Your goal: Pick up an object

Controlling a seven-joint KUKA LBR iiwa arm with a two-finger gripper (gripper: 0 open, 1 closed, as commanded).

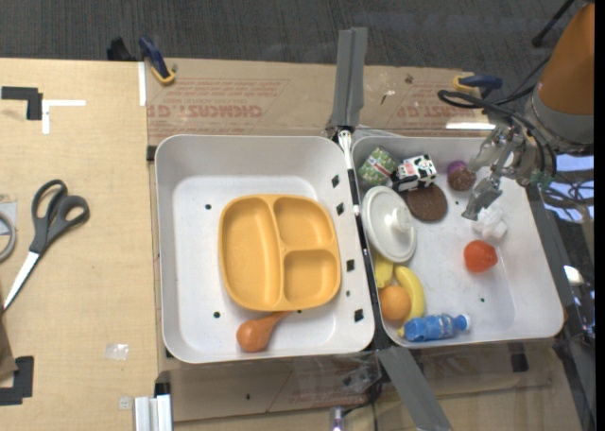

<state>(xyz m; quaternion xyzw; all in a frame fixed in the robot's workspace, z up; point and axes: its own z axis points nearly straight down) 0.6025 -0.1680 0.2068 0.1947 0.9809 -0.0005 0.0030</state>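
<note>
The pincer (484, 195), apparently spread and holding nothing, hangs at the frame's right over a white lump (492, 225); a slip could be caused by its crumpled shape.

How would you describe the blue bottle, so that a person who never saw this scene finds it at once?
Look in the right bin, the one crowded with small things. Go to its near edge, just right of the orange and the banana. The bottle lies there on its side, the one blue thing in that bin.
</note>
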